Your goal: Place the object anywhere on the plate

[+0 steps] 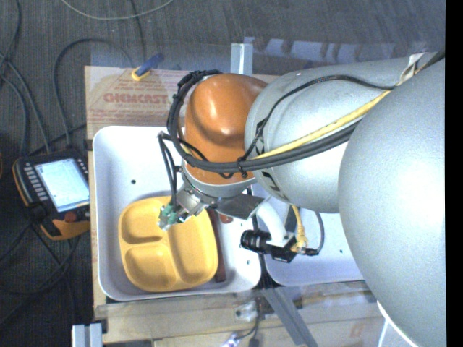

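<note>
A yellow plate (170, 255) with three compartments lies in the front part of the left white bin (116, 165). My gripper (171, 212) hangs over the plate's back edge, near the ridge between its compartments. A small greenish-white bit (166, 215) shows at the gripper's tip, just above the plate; what it is and whether it is held is too small to tell. The arm's orange band (217, 118) and grey body hide the bin's right part.
The right bin (318, 270) is mostly hidden under the arm. A black cable fitting (269, 245) juts out over the gap between the bins. A teach pendant (54, 186) lies on the floor to the left.
</note>
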You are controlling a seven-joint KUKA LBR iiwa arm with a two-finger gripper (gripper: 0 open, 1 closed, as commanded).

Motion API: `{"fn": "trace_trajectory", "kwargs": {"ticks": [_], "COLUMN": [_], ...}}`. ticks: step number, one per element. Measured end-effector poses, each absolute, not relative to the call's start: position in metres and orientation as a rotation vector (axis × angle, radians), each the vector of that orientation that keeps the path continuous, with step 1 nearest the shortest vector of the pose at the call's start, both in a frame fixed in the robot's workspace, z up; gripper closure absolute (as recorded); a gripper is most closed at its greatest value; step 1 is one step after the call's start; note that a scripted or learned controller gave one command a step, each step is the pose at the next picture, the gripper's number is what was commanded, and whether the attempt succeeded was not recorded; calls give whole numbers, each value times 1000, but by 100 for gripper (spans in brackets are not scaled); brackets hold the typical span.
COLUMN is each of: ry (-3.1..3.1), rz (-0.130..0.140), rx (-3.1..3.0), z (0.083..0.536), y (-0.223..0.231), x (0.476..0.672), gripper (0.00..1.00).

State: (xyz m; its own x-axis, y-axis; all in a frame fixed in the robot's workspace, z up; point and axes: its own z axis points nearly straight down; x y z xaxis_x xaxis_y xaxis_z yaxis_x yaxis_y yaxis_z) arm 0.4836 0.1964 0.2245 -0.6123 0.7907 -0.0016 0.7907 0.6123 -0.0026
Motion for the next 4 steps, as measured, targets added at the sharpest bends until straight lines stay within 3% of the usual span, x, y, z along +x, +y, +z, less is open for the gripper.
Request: {"fn": "trace_trajectory", "kwargs": {"ticks": [1, 2, 3, 4], "ry": [2608, 2728, 2545, 2402], "rz": [21, -7, 32, -11], "rx": [1734, 1559, 1805, 2022], "z": [100, 151, 112, 169], "y": [218, 144, 185, 221], "x": [497, 483, 492, 496], "gripper": [100, 100, 100, 100]}}
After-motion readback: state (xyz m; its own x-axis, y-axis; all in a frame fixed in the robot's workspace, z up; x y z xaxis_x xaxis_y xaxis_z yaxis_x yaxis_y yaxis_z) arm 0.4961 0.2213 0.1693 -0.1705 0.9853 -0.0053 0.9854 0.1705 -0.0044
